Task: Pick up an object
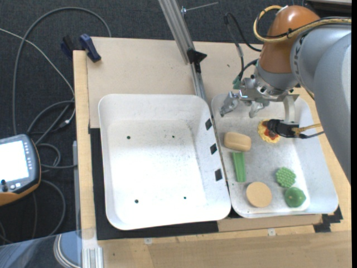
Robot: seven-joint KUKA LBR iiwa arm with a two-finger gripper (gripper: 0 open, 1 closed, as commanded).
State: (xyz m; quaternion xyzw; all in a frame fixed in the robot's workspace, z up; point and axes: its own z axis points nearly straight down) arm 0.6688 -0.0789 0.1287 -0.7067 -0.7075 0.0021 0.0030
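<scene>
My gripper hangs over the back of the right bin, open, with nothing between its fingers. In front of it lies a tan oval block, and a green stick lies just beyond that, toward the front. A yellow and red toy sits to the gripper's right, next to a black cable. Near the bin's front are a tan round disc, a bumpy green piece and a green ball.
The left bin lies beside the right one, their rims meeting near the middle. A slanted metal pole comes down to the bench behind the bins. A blue clamp grips the board's far left corner.
</scene>
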